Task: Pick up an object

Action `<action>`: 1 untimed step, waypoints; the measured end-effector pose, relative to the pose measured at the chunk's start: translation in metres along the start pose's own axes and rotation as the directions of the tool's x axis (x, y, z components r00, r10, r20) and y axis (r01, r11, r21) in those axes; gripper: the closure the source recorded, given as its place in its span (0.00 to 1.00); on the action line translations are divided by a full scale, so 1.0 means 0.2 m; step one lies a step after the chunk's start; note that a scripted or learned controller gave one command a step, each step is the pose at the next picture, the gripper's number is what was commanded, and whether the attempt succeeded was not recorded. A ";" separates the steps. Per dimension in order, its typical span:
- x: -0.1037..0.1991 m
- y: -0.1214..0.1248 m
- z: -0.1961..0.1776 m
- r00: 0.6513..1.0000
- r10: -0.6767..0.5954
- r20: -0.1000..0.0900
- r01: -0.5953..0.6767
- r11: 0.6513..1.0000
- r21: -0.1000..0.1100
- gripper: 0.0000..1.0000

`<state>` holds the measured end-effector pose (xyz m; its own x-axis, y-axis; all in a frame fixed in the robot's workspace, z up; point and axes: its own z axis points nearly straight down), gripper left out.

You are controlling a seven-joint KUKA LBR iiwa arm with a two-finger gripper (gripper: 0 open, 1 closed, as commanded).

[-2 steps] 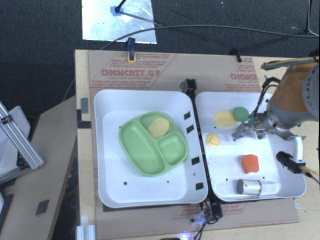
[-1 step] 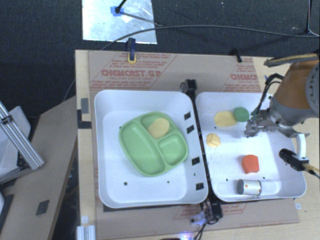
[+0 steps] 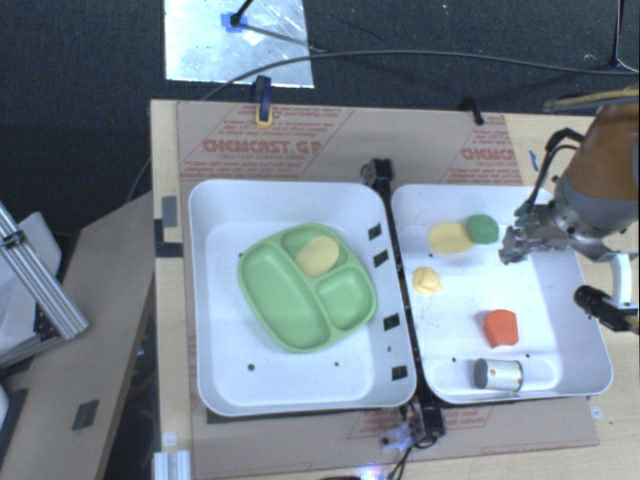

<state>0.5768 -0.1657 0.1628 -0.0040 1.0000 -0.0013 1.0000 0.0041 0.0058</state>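
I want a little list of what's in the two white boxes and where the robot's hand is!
left bin: green divided plate with a pale yellow piece in one compartment
right bin: yellow item touching a green ball, small yellow lump, orange block, silver can lying on its side
gripper: over the right bin's upper right, beside the green ball
held: nothing seen in the jaws

One fixed camera — high above the bench (image 3: pixel 330 133) — looks down aslant on both bins (image 3: pixel 215 298).
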 end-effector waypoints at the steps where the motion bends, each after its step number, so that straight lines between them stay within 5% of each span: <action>1: -0.04 -0.01 -0.24 1.000 0.002 0.001 -0.002 1.000 -0.001 1.00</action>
<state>0.5740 -0.1734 0.2108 -0.0018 1.0000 -0.0024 1.0000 0.0018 0.0068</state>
